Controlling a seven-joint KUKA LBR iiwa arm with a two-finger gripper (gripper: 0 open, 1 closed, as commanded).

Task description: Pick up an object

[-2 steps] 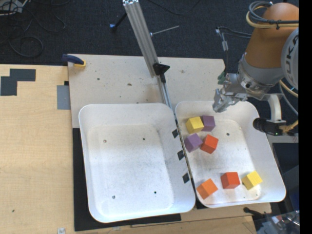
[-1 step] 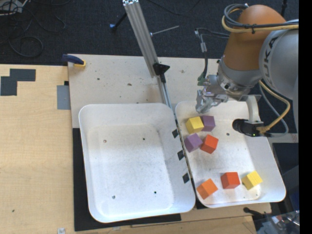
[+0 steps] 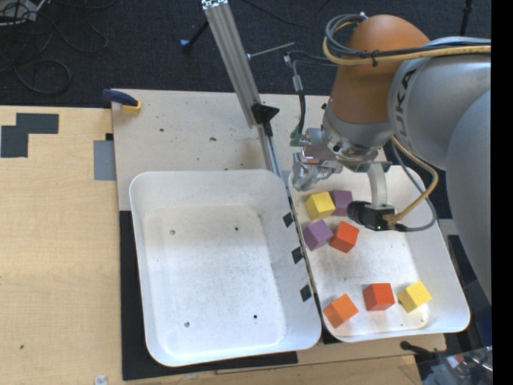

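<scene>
The gripper (image 3: 309, 171) is hanging over the upper left corner of the right bin (image 3: 445, 291), just above the yellow cube (image 3: 321, 204); whether it is spread or closed I cannot tell. The cube is sitting touching a pale purple cube (image 3: 342, 200), with a darker purple cube (image 3: 317, 233) and a red-orange cube (image 3: 345, 237) just below. Lower in the frame an orange cube (image 3: 341, 309), a red cube (image 3: 379, 296) and another yellow cube (image 3: 414, 295) are lying apart. Judging from this crowding, a descent risks wedging between neighbours or striking the bin's wall.
</scene>
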